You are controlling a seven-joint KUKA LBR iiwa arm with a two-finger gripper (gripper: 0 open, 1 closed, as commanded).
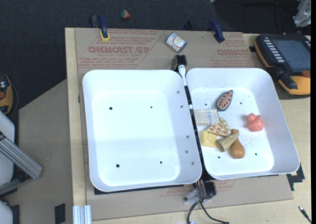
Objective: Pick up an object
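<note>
A brown bench [148, 45] holds two white bins. Toys sit in the right bin [266, 84], like a pink one [254, 122]. Nothing is picked yet; the arm must come down and grab one

Right bin [276, 119]: clustered pieces overlap. The patterned wrapper [206, 117] is partly covered by the cracker-like wedge [218, 129]; the yellow block [208, 139] is tucked under both wedge and tan cone [228, 142]. Print on the small white box [176, 42] on the desk [148, 50] is too small to read. Tiny object on dark floor [125, 14]: kind unclear. Yellow-and-black handheld unit [289, 60] is cut off at the right edge. Metal rail [19, 156] runs off the left edge.
</note>
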